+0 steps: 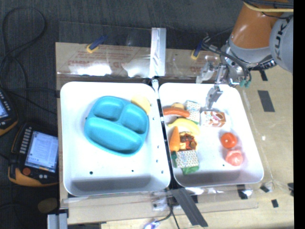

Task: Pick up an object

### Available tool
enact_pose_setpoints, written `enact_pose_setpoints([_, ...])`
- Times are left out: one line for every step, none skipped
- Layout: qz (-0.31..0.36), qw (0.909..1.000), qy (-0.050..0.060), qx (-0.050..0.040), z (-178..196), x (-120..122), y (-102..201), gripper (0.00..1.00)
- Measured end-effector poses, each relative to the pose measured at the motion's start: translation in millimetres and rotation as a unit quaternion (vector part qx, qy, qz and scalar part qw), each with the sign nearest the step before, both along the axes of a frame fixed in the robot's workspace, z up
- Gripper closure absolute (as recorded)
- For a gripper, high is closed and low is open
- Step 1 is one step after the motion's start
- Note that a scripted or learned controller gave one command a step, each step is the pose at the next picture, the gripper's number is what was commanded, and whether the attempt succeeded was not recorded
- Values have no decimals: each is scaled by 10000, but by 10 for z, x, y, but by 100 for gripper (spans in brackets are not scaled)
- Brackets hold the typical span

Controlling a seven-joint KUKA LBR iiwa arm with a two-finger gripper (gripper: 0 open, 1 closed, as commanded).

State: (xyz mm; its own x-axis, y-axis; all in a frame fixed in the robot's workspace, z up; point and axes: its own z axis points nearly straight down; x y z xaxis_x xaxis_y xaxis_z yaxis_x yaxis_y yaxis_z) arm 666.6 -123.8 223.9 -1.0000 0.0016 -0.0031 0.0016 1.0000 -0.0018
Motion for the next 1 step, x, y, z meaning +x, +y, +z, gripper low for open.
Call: enact_pose_setpoints([-760, 9971, -17, 9, -1328, -302, 160, 0])
